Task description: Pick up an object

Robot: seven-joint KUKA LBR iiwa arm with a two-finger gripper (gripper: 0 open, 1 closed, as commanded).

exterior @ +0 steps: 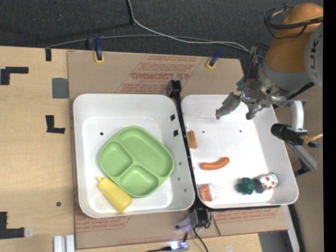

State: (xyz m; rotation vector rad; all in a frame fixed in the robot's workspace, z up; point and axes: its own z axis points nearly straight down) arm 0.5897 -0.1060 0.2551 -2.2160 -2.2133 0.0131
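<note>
My gripper hangs open above the far part of the right bin, its two dark fingers spread apart with nothing between them. Below it in that bin lie an orange sausage, a small brown piece by the left wall, a pink and white cup, a dark green lump and a small white and red toy. The left bin holds a green divided plate and a yellow bottle lying at its near left.
The two bins share a dark divider between them. Cardboard lies under the bins, held by yellow clamps at the back. A cable runs across the dark backdrop. The arm's orange band sits at the upper right.
</note>
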